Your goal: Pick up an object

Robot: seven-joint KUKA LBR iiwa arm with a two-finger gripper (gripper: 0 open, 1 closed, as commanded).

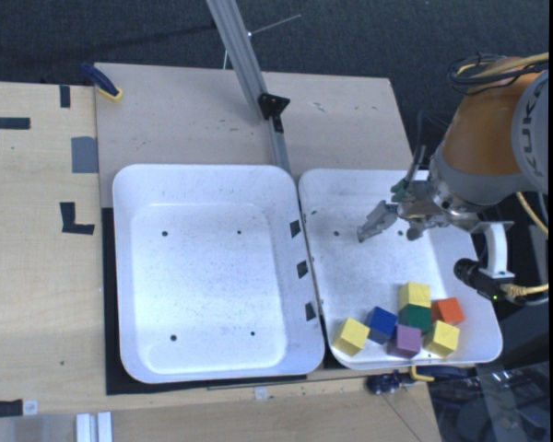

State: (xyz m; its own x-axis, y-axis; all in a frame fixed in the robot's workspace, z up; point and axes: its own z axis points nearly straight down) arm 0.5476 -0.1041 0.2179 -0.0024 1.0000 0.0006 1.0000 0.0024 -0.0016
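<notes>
Several small cubes are clustered in the near right corner of the right bin (350,279): a yellow one (353,335), a blue one (382,322), a purple one (407,340), a green one (415,318), an orange one (448,310) and two more yellow ones (414,295) (443,337). My gripper (394,227) hangs over the middle of that bin, up and left of the cubes and apart from them. Its two fingers are spread open with nothing between them.
The left bin (203,274) lies beside the right one, their rims meeting at the centre. A slanted metal pole (244,53) with a black clamp (273,106) comes down to the bins' far edge. A blue and yellow tool (101,81) lies at the bench's back left.
</notes>
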